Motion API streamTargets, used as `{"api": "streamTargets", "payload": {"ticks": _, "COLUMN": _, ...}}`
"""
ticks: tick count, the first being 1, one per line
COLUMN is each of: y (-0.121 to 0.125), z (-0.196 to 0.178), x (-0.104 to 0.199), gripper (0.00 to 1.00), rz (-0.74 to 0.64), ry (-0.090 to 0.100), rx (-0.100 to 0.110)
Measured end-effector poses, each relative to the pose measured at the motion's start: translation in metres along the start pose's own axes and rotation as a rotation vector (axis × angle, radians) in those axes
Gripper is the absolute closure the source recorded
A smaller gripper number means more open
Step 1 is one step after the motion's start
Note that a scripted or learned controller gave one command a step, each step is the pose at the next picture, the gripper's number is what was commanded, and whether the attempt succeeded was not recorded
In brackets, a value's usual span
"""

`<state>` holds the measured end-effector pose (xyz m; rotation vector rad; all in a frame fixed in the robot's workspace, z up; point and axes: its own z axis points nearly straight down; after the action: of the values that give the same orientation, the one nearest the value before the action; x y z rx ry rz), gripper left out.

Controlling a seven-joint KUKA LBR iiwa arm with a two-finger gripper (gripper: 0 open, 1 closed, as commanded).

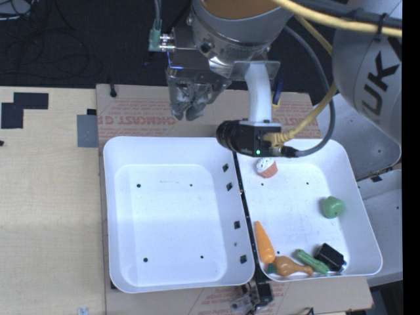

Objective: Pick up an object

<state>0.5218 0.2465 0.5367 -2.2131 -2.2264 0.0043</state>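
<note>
My gripper [186, 112] hangs high above the back edge of the left bin [109, 195], its two dark grey fingers [178, 107] pressed close together with nothing between them. The objects lie in the right bin [359, 195]. An orange carrot [264, 241] rests along its left wall. A green ball-like fruit [333, 207] sits near the right wall. A small white and red piece [266, 168] lies at the back, just under the arm's camera mount. In the front corner lie a black block [330, 256], a green pod [310, 260] and an orange-brown piece [289, 266].
The arm's wide grey body and yellow cables [341, 18] fill the top right, above the right bin's back edge. A black wrist-mounted unit [248, 138] hangs over the divider between the bins. Brown cardboard [138, 118] lies under the bins.
</note>
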Motion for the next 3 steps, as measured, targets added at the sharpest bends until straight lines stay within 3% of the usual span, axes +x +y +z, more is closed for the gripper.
{"api": "streamTargets", "payload": {"ticks": 1, "y": -0.028, "z": 0.0, "x": -0.024, "gripper": 1.0, "rz": 0.005, "ry": -0.002, "rx": 0.002}}
{"api": "streamTargets", "payload": {"ticks": 2, "y": -0.047, "z": -0.001, "x": -0.082, "gripper": 1.0, "rz": 0.01, "ry": -0.001, "rx": 0.002}}
{"api": "streamTargets", "payload": {"ticks": 3, "y": -0.047, "z": 0.037, "x": -0.002, "gripper": 1.0, "rz": -0.002, "ry": -0.003, "rx": 0.005}}
